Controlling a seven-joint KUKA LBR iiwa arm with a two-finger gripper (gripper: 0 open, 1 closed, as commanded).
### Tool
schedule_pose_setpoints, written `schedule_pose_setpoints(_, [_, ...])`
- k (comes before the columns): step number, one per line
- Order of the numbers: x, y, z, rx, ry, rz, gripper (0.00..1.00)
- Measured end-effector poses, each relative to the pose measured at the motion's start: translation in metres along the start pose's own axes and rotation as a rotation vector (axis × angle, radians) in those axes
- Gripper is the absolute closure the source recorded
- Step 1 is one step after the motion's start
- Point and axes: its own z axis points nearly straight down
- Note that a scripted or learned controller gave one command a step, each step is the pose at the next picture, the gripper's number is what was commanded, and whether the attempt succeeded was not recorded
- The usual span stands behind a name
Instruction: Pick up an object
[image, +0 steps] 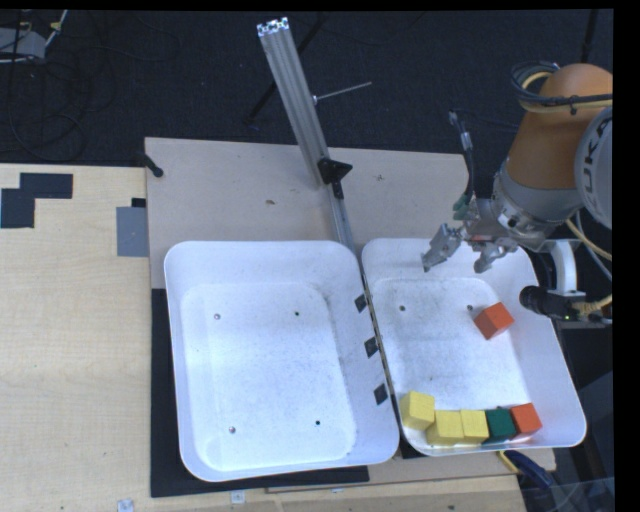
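Note:
My gripper (462, 258) hangs over the far part of the right bin (440, 330), its two fingers spread apart with nothing between them. An orange-red cube (493, 321) lies tilted in that bin, down and to the right of the fingertips and apart from them. Along the bin's near edge sit a yellow block (419, 409), two more yellow blocks (458, 427), a green block (499, 424) and an orange block (526, 419) in a row.
The left bin (265, 360) lies beside the right one, with black clips (368, 346) along the shared rim. A slanted aluminium bar (300, 110) rises behind the bins. The arm's orange band (560, 120) stands at the upper right.

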Motion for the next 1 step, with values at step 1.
schedule_pose_setpoints(1, [-0.0857,-0.0350,0.0160,0.003,-0.003,0.009,0.00])
